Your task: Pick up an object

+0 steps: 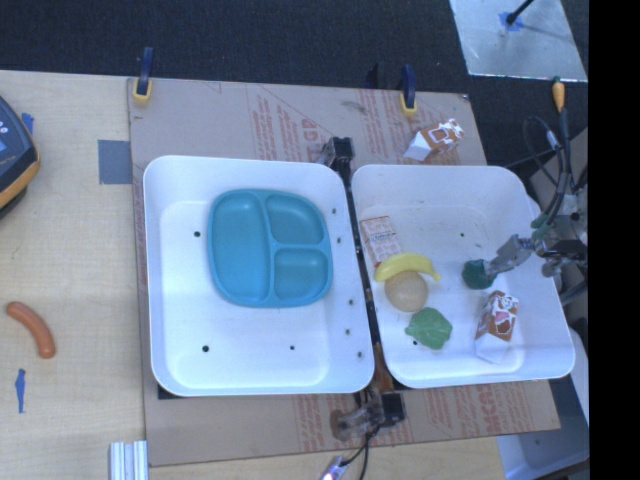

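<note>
White plastic everywhere: two shallow bins sit side by side on the counter (70,268), and the action is in the right bin (450,193). The claw (490,265) reaches in from the right edge of the frame and sits low, right up against a small dark green object (476,274). Whether the claw is apart or clamped, I can't tell at this angle.

That green piece looks like the target, lying right of centre in the bin, well apart from the bin wall, which leaves room to close around it. Left of it, a yellow banana (405,265) rests touching a tan round object (406,291), with a green leafy piece (430,327) just below. A small carton (496,320) lies near the lower right corner.

The left bin (250,358) carries a teal divided plate (270,247). A sausage toy (31,328) lies out on the counter at far left.
</note>
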`<action>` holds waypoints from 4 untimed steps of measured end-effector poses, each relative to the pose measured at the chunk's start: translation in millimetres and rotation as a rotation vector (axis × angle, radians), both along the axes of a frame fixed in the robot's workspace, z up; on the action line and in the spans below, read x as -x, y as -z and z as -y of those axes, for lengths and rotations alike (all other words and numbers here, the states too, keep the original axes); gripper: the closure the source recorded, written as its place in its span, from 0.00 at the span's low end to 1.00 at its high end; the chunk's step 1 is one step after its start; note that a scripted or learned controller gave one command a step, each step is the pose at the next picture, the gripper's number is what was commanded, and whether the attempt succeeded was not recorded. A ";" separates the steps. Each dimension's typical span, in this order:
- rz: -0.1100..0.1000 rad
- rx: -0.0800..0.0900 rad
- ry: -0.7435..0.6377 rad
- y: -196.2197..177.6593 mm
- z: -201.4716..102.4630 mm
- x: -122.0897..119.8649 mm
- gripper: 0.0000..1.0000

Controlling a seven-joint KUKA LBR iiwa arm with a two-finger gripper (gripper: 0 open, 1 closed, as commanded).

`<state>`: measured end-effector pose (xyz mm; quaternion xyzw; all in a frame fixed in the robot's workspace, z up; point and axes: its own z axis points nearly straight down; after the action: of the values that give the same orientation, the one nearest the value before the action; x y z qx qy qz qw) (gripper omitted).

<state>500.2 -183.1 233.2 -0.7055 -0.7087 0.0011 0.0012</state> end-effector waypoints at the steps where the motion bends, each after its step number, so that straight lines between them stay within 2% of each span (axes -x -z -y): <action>1: -0.002 0.000 -0.002 124.7 -7.1 -39.7 0.00; 2: 0.001 0.001 -0.002 141.3 -46.7 -87.5 0.00; 3: 0.003 0.001 0.002 112.4 16.1 -112.7 0.00; 4: -0.001 0.000 -0.002 141.8 -55.7 -85.9 0.00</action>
<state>586.1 -127.4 91.3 -0.7049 -0.7093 0.0015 0.0017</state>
